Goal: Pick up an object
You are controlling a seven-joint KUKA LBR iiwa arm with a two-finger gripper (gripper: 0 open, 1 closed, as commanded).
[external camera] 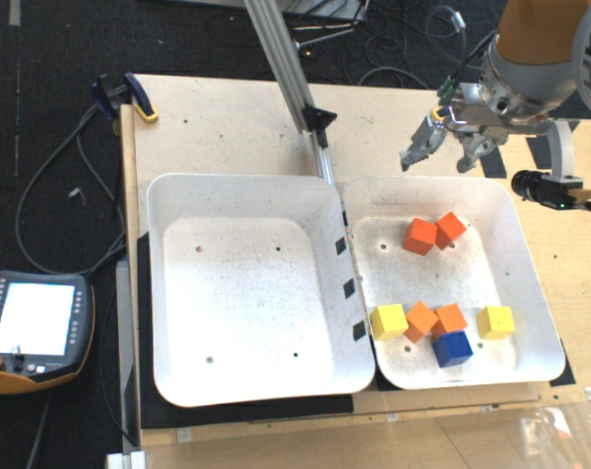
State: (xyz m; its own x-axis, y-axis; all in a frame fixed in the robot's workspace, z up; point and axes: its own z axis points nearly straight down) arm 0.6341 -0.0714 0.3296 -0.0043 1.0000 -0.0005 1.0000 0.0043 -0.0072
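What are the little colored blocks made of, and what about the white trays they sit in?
The blocks, like the blue one and the yellow one, look like painted wood or hard plastic: sharp corners, flat solid colors, no shine. I can't tell which. The right tray and left tray look like thin molded plastic: smooth rounded rims, a dull white finish with dark scuffs and specks.

One fixed camera looks down at a slant over my bench point(236, 125), taking in both bins point(168, 262) from fairly high; I reach in from its right.
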